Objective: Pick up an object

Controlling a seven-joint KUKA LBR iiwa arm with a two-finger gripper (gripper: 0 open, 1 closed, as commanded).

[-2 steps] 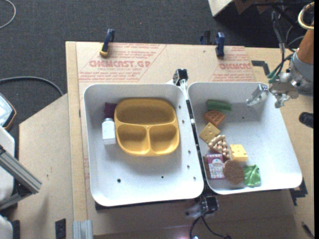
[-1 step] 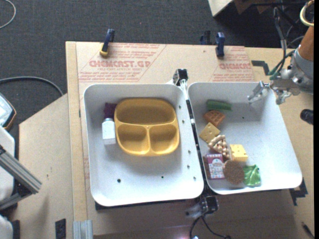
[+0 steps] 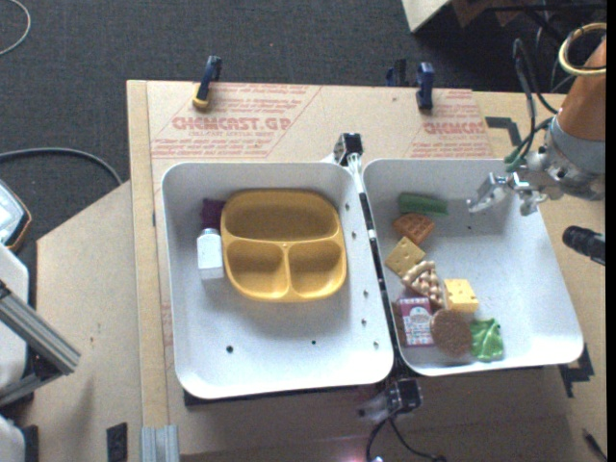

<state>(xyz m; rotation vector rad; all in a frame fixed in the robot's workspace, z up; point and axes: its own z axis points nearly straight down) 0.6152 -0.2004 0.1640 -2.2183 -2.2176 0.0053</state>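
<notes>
Hovering at about two o'clock over the shallow white plastic right bin (image 3: 539, 287): the metallic two-finger end effector (image 3: 500, 192), nothing showing between its fingers, spread or pressed together impossible to tell at this size. Judging by that, task barely begun; the descent, the closing on something and the lift all remaining.

Lying clustered toward seven o'clock of that bin, well apart from the end effector: a flat green oblong piece (image 3: 423, 203), an orange waffle-textured square (image 3: 414, 226), a pale yellow holed cracker (image 3: 404, 256), a knobbly beige-and-pink lump (image 3: 423, 279), a yellow cheese-like block (image 3: 460, 295), a small red printed carton (image 3: 415, 320), a brown round cookie-like disc (image 3: 450, 333) and a crinkled green leafy piece (image 3: 487, 339), several touching or overlapping.

Sitting in the shallow white plastic left bin (image 3: 260, 354): a smooth mustard-yellow three-compartment plate (image 3: 283, 243), a small white bottle (image 3: 210, 253) touching it at nine o'clock, something dark purple (image 3: 213, 209) just beyond.

Carrying both bins: a printed cardboard-covered surface (image 3: 289, 114).
</notes>
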